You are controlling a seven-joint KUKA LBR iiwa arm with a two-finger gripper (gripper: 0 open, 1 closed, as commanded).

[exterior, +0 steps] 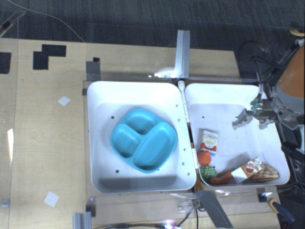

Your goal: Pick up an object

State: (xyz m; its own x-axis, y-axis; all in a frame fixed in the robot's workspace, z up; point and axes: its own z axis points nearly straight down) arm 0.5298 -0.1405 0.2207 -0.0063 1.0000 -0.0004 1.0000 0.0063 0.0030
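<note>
My gripper point(251, 122) hangs over the right part of the right bin point(224, 99), its two grey fingers spread apart with only white bin floor between them. Below and left of it lies a small white and red carton point(208, 140). A red tomato point(204, 157) and a green leafy item point(207, 170) sit beside the carton's lower end. An orange-red carrot-like piece point(221, 178) lies along the front wall. A tan and red pizza-slice toy point(259, 171) rests in the front right corner, below the gripper.
The left bin point(100, 128) holds a blue divided plate point(144, 139). A metal divider post point(183, 51) stands behind the seam between the bins. Black cables point(259, 61) hang at the back right near the arm.
</note>
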